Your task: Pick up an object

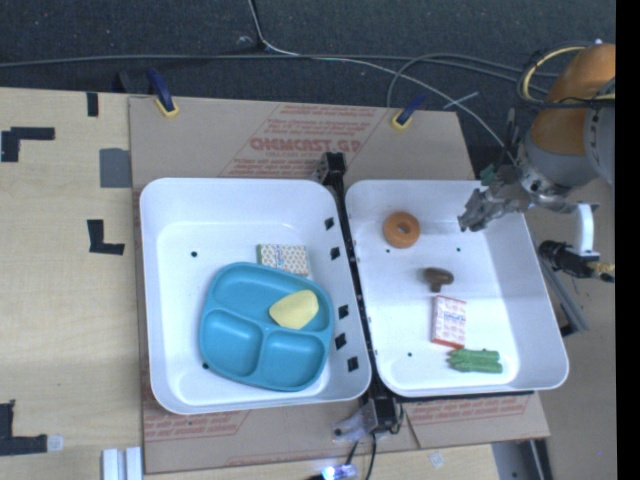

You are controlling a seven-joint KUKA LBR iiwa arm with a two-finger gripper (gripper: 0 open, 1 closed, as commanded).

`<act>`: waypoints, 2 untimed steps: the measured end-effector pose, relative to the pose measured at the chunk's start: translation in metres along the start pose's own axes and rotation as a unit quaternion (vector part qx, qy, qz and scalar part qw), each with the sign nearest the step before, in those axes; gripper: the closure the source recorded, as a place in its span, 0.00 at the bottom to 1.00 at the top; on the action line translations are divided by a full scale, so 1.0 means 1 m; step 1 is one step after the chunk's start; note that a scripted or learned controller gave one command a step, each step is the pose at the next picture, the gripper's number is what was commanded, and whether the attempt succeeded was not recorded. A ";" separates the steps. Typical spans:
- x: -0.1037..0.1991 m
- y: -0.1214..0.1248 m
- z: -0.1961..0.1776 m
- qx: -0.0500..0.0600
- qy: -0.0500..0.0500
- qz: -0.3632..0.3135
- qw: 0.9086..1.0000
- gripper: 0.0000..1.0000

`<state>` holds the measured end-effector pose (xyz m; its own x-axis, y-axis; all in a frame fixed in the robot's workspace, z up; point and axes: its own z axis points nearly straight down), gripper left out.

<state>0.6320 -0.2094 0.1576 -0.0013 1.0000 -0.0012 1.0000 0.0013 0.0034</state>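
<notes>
From above, the camera looks down on two white bins that sit side by side on a brown board. The left bin (170, 268) holds a blue tray (240, 343) with three parts, and a yellow thing (294, 310) lies on the tray, near its top right part. A small patterned square (282, 257) rests just behind the tray, partly tucked under its edge. The right bin (520, 308) has four things in it, all apart from each other. An orange ring (401, 230) (it looks like a little donut) lies near the back of the bin. A small brown lump (437, 278) sits in front of it, close to the middle. Just in front of the lump is a red and white packet (449, 320), and a green thing (474, 361) lies near the front wall, right by the packet. The grey arm comes in from the right side, and its gripper (478, 211) hangs over the back right part of the right bin, to the right of the orange ring and apart from it. Nothing is seen between its tips, and the gripper is too small and dark to tell how it is set.
</notes>
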 end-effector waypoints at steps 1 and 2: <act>-0.006 0.003 -0.062 -0.001 -0.001 0.000 1.000 1.00; -0.006 0.004 -0.114 -0.001 0.000 0.000 1.000 1.00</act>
<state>0.6354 -0.2148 0.2717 -0.0016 1.0000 -0.0020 1.0000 0.0017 0.0047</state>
